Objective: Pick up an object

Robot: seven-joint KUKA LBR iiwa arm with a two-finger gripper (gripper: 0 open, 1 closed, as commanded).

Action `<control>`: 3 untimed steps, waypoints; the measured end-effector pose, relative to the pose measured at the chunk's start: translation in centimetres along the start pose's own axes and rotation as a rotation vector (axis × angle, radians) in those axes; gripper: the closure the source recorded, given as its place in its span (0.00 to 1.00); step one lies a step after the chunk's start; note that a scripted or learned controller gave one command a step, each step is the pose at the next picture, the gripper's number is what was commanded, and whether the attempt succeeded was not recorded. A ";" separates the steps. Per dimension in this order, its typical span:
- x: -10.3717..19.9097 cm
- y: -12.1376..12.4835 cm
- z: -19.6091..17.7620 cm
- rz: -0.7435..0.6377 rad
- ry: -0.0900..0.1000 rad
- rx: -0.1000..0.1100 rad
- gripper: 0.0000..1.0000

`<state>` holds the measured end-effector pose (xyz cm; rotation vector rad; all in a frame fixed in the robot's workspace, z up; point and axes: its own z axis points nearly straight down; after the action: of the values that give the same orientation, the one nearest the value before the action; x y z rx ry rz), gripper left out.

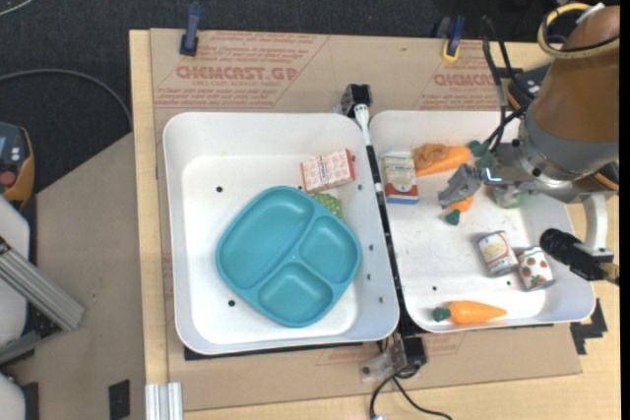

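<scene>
Hand (460,195) fingers spread, nothing between, hovering over small orange carrot (459,207).

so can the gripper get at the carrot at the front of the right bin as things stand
Probably yes. The carrot lies alone by the right bin's front edge with bare floor around it, and the gripper hovers in that bin further back.

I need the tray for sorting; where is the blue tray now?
The blue tray lies in the left bin, just below the small pink carton.
</scene>
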<state>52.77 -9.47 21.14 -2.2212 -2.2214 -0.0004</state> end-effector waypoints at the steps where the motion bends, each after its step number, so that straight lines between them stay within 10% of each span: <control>1: -3.1 -0.7 12.5 0.004 0.001 0.009 0.00; 2: -4.8 6.2 12.7 -0.002 -0.003 -0.006 0.00; 3: -4.8 5.9 11.6 0.001 -0.001 -0.003 1.00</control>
<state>58.68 -14.25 9.55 -2.2248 -2.2228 -0.0026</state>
